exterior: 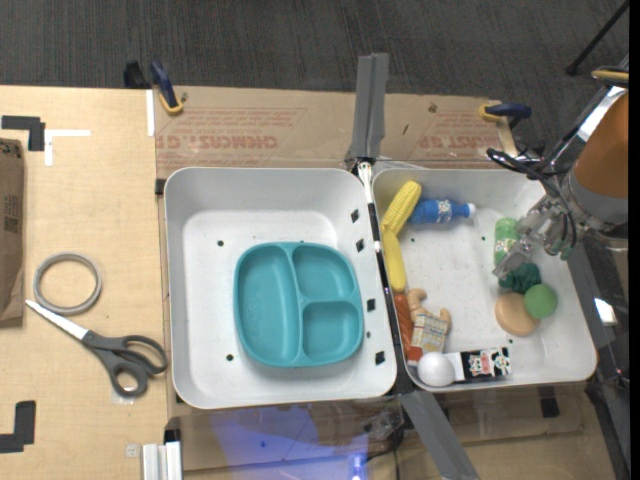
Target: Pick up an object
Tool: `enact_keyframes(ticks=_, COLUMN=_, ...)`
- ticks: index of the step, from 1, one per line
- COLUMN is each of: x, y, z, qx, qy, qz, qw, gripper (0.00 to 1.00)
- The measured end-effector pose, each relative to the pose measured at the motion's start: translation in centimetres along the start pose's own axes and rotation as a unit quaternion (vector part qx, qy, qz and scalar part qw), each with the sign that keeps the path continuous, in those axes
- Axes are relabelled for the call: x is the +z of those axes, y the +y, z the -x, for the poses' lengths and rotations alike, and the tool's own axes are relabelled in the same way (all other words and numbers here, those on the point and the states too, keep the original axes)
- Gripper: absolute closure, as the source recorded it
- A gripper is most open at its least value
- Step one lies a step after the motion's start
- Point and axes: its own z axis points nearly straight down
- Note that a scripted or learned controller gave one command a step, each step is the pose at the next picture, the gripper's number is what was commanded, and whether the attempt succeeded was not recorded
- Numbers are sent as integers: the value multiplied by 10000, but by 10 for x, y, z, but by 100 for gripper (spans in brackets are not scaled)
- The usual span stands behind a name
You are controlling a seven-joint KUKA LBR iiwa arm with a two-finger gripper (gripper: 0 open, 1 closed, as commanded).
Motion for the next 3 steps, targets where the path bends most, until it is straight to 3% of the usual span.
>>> enact_keyframes(ticks=1, x=17, y=-12, z=-26, qx=609, qy=204, qz=-66, qw=9979, gripper=0)
enact_keyframes(ticks=2, x=6, y=-12, z=-25, qx=593, qy=180, qz=-61, qw=9981, gripper=100)
enact_keyframes(ticks=3, x=-8, y=59, z=-47, qx=301, qy=191, qz=-50, qw=9994, gripper=100)
